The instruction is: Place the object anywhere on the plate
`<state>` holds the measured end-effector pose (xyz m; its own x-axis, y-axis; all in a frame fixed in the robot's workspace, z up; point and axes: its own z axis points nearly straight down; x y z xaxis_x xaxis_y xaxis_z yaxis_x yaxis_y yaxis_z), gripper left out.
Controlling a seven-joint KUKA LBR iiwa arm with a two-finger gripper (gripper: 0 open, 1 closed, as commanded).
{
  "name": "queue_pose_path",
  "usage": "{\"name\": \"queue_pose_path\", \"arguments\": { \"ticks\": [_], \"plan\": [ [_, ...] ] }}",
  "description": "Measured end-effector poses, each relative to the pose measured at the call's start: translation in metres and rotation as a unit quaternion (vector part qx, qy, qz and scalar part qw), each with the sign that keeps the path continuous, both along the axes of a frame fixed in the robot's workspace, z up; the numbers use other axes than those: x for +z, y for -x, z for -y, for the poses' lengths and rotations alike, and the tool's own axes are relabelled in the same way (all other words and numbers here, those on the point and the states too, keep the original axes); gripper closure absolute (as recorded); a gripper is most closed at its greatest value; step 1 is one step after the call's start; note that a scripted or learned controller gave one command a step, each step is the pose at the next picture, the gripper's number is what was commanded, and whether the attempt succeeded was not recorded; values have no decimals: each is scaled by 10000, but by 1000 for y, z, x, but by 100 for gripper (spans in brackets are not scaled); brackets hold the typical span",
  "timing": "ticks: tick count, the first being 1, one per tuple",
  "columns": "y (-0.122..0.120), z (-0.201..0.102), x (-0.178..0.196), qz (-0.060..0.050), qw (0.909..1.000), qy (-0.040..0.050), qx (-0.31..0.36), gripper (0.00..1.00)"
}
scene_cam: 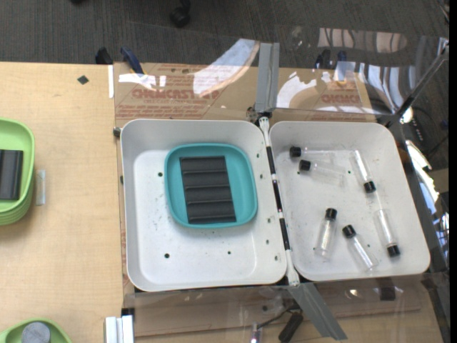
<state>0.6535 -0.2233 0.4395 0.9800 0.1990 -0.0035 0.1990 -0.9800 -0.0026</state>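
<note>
Six clear vials with black caps lie loose in the right-hand bin [343, 200], and none touches the plate. Nearest me, toward 5 o'clock in that bin, lies one vial [386, 231] with its cap at the near end. Beside it, around 6 o'clock, another vial [359, 249] slants with its cap away from me, and a third vial [325, 234] lies just left of that, cap also at the far end. Farther back, near 1 o'clock, a fourth vial [361, 170] points its cap toward me. At 11 o'clock two vials lie almost side by side, caps to the left: the closer vial [323, 169] and the far vial [315, 153]. Across the divider, the left-hand bin [143, 220] holds a teal plate [173, 186], sitting a little past the bin's middle toward 12 o'clock, with a black ridged insert [207, 186] lying flat on it. Both bins rest on a pale wooden bench [57, 256]. At the bench's 9 o'clock edge sits a stack of green trays [21, 141] with something dark on top. Behind the bins, sheets of printed cardboard [186, 91] lie flat, and beyond them a chair castor [178, 16] stands on grey carpet.
</note>
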Motion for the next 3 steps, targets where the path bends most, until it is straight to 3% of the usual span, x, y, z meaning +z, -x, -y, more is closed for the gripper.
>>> {"name": "queue_pose_path", "arguments": {
  "ticks": [3],
  "plan": [
    [0, 0, 0, 1, 10000, 1, -5, 0]
  ]
}}
